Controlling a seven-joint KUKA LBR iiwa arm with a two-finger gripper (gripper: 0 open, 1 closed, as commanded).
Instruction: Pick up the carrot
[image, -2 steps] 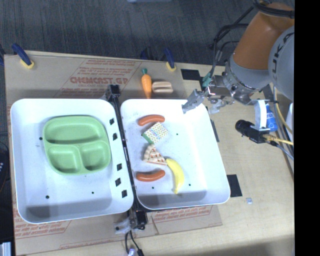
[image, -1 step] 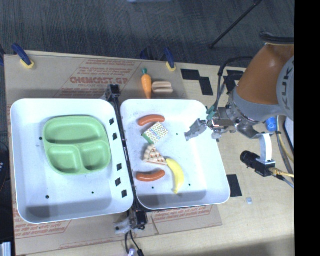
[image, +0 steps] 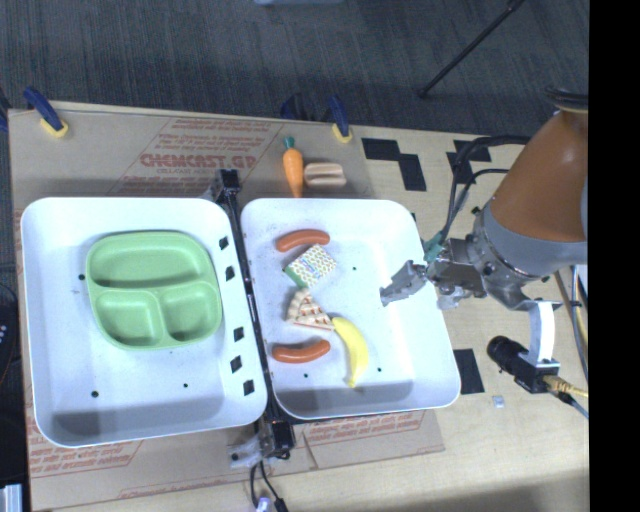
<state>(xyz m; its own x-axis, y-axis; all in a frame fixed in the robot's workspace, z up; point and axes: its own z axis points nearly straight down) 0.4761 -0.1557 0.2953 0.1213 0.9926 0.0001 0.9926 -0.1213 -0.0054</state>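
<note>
carrot (image: 292, 169) outside bins, tool (image: 402, 283) low over right bin (image: 425, 250)

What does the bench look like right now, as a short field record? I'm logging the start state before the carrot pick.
carrot: on the cardboard behind the right bin, outside both bins, beside a hot dog bun
gripper: over the right bin's right side, holding nothing, apart from the carrot
right bin: two sausages, a banana, a pizza slice, a small patterned block
left bin: a green divided tray
</note>
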